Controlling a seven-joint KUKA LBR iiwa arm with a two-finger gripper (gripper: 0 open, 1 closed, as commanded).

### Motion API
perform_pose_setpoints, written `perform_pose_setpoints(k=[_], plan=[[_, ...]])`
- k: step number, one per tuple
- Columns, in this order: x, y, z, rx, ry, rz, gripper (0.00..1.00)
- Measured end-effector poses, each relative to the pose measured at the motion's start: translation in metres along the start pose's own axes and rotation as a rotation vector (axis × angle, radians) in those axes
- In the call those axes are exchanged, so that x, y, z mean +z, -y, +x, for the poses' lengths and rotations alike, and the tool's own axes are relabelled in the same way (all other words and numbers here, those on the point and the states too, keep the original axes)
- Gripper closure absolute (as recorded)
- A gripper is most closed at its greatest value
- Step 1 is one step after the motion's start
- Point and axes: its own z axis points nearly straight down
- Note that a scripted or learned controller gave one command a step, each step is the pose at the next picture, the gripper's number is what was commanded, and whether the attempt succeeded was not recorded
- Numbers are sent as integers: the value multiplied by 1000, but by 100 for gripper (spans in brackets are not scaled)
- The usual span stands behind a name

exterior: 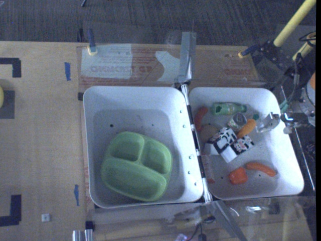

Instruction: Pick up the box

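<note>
Arm (307, 112): cut off by right edge, only dim metal parts near the right bin's rim visible.
Gripper (271, 122): blurred, small; finger state impossible to tell.
Box (228, 143): black-and-white pattern, edges soft, partly overlapped by neighbouring items.
Small round item (237, 119): too blurred to identify.
Yellow rod (297, 15): cropped at top right corner.
Yellow object (1, 97): cut by left edge, shape unclear.
Label (116, 68) behind left bin: print unreadable.

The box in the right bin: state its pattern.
The box is white with black cow-like patches, seen in the camera view.
</note>
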Motion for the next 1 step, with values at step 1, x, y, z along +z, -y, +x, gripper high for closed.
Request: perform_pose_setpoints(k=[1], plan=[[113, 53, -1, 86, 0, 0, 0]])
